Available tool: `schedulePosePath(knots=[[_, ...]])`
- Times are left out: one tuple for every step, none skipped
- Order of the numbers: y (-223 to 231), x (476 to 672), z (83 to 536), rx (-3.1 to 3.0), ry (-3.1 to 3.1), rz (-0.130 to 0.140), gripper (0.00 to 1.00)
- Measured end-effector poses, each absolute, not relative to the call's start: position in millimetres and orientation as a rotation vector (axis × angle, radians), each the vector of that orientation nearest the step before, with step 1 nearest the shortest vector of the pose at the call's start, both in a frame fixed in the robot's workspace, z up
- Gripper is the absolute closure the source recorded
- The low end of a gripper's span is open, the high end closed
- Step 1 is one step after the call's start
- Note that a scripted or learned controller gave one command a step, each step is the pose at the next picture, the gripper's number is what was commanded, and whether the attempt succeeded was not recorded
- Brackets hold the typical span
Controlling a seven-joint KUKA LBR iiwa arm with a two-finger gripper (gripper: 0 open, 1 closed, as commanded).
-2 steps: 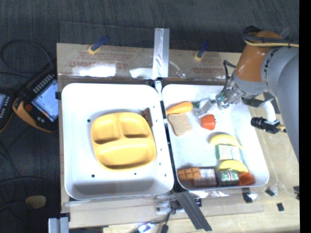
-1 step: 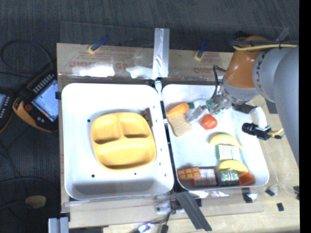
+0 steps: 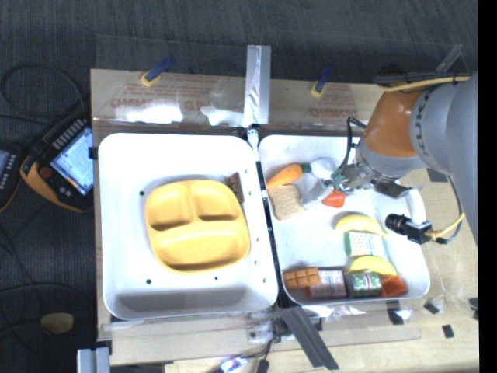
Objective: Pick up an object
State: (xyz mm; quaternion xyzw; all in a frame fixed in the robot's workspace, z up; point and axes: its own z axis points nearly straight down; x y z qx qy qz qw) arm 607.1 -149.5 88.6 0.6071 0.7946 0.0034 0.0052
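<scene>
The gripper [image 3: 339,183] stands low in the right bin [image 3: 415,274], the small red object [image 3: 334,200] lying just below its tip, toward the camera.

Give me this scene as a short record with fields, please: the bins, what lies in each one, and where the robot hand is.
left bin: yellow divided tray
right bin: toy carrot, bread slice, small red piece, banana, bottle lying flat, green can
hand: low over the upper part of the right bin, just above the small red piece
arm: reaches in from the right
grasp: cannot tell
</scene>
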Motion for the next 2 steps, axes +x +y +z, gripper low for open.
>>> schedulePosePath(knots=[[-127,597.3,89,1.463,2.764,0.002,0.00],[-149,636.3,88,1.909,2.487,0.006,0.00]])
